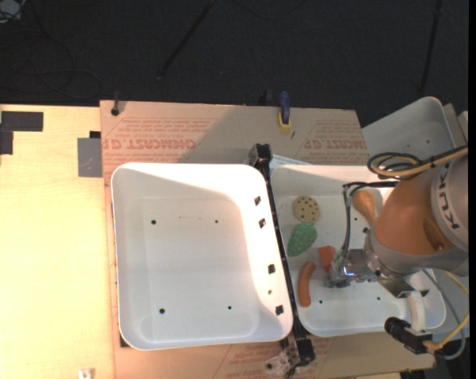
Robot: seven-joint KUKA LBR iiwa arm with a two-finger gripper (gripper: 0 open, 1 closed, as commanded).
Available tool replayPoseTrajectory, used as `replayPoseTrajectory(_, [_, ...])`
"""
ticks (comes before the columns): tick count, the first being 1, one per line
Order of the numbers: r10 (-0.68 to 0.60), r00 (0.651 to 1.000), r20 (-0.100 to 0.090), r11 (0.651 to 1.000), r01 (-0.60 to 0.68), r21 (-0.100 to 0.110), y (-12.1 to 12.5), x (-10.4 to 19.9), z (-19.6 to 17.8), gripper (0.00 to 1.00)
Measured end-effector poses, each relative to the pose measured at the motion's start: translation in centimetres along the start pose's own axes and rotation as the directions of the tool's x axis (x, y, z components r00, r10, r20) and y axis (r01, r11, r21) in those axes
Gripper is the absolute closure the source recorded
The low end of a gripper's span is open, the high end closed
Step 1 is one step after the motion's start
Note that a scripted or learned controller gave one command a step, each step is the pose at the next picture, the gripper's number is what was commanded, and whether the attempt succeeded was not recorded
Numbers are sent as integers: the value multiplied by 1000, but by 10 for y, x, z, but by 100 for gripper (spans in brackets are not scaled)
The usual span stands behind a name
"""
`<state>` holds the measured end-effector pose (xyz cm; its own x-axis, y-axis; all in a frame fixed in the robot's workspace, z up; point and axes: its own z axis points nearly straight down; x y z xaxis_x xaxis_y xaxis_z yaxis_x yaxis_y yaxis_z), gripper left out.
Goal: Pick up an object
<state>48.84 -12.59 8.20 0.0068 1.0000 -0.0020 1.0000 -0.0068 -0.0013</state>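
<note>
In the right bin [356, 322] lie a tan round cracker-like disc [305, 208], a green leaf-shaped piece [301, 238], a small red-orange block [325, 257] and a long orange-red sausage-shaped piece [305, 283]. An orange rounded object [365, 204] sits further back, partly behind the arm. My gripper [339, 273] hangs low in this bin, just right of the red-orange block and the sausage piece. I see nothing clearly between its fingers.
The left bin [143, 322] stands beside the right one, split from it by a black clamped divider [271, 243]. Cardboard [182, 136] lies under both bins. The arm's orange band [407, 223] and cables [391, 164] overhang the right bin's right half.
</note>
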Motion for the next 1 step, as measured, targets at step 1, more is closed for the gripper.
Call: replayPoseTrajectory(1, [-3,1000,-1,1000,3,-3,1,2,-7,0])
